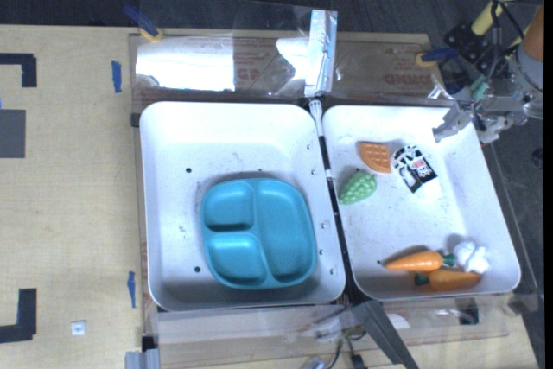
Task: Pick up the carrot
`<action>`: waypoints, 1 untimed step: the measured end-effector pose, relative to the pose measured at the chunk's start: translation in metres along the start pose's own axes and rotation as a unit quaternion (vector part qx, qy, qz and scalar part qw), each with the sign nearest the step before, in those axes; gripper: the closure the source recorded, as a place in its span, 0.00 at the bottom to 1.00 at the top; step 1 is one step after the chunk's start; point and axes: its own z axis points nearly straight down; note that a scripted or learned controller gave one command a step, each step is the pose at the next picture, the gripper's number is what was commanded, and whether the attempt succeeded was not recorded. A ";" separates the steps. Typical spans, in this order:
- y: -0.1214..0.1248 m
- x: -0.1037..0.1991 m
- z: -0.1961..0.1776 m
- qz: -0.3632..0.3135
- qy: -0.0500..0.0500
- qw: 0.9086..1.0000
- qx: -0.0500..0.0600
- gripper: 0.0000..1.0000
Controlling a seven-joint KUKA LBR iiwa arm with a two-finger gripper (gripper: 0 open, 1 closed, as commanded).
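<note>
My gripper (473, 118) hangs over the far right corner of the right bin (492, 186), just above its rim; from this slanted look down I cannot tell its state. Nothing lies under it but bare white floor.

The carrot (416, 261) lies well apart from me, down at the near edge of the same bin, on its side with the orange tip pointing left and the green top to the right. A second orange piece (452, 278) lies touching it on the near side, and a small white object (472, 255) sits just beside its leafy end.

Nearer to my gripper, to its left, a black-and-white packet (413, 167) lies on the bin floor, with an orange waffle-textured piece (377, 155) just to the left of that. A green knobbly toy (357, 187) sits near the divider between the bins.

In the left bin (173, 134) a blue divided plate (257, 231) rests with three compartments. A clear plastic sheet (233, 56) lies along the far side of the bench.
</note>
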 end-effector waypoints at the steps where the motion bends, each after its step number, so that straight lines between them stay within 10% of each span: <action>1: -0.036 0.040 0.076 0.104 0.000 0.995 0.002 0.00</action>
